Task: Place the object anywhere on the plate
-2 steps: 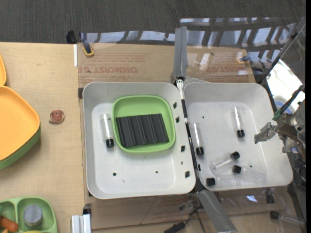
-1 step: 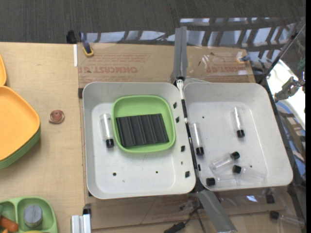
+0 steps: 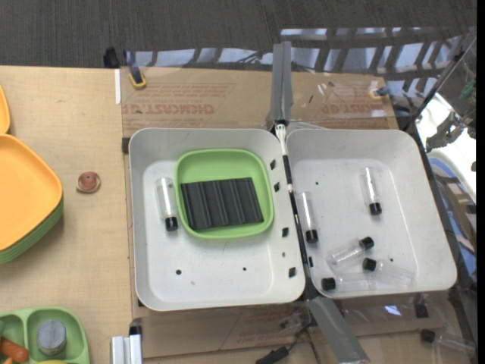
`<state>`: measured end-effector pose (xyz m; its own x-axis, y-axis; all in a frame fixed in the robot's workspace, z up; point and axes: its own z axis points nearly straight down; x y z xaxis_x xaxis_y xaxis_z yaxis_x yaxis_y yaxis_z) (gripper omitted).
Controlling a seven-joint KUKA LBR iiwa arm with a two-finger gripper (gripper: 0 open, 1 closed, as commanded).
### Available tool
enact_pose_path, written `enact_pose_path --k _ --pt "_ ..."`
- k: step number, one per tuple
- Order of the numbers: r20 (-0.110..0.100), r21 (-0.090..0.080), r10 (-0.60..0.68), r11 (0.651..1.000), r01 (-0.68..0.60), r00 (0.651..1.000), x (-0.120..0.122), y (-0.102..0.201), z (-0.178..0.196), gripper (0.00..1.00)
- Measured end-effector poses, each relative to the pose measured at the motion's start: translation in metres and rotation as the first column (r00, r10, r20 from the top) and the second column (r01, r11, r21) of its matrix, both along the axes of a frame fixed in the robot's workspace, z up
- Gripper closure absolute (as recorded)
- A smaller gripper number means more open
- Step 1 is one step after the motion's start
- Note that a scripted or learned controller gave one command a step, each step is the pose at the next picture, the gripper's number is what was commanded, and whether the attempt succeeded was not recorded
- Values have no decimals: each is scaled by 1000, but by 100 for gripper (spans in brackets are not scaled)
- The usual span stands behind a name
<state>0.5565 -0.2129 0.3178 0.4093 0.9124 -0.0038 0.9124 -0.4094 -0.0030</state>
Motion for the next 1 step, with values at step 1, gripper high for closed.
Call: enact_pose_path --k 1 --pt "1 0 -109 994 109 994 40 3 -9 0"
